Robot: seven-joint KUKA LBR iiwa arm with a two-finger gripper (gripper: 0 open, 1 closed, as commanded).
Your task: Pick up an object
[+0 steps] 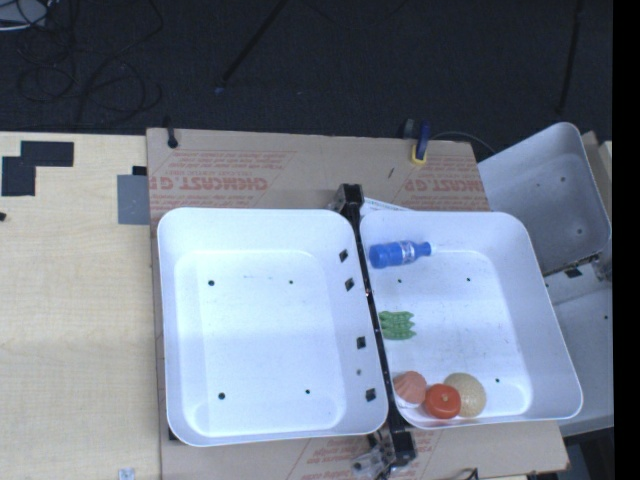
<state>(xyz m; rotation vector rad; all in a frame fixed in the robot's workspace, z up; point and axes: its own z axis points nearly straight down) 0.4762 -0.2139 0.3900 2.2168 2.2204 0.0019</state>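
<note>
The right bin (pixel 520 258) holds a blue bottle (pixel 399 253) lying on its side near the back left corner. A small green pea pod (pixel 397 325) rests by the bin's left wall. At the front left corner sit a pink round piece (pixel 409 387), a red tomato (pixel 442 401) and a beige round piece (pixel 467 392), all touching one another.
The left bin (pixel 190 258) stands beside the right one, joined by a black divider with clips (pixel 362 298). Both rest on a cardboard sheet (pixel 260 173) on the wooden bench. A grey metal plate (pixel 545 183) lies at the right.
</note>
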